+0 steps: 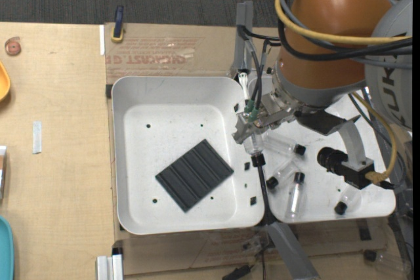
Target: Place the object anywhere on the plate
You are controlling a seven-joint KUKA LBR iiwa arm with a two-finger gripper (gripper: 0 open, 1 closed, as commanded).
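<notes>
A dark grey ribbed plate (pixel 195 174) lies flat and turned at an angle in the left white bin (pixel 131 141). Several clear tubes with black caps lie in the right bin (pixel 367 203): one (pixel 294 195) near the front, one (pixel 284 149) just right of the gripper. My gripper (pixel 252 134) hangs low over the right bin's left edge, close to the wall between the bins. Wrist hardware and cables crowd around its tip. I see nothing clearly held there.
The big orange and grey arm (pixel 328 29) covers the back of the right bin. A black camera-like unit (pixel 335 160) sticks out to its right. Small black bits (pixel 253 201) lie along the dividing wall. Brown cardboard (pixel 157 52) lies behind the left bin.
</notes>
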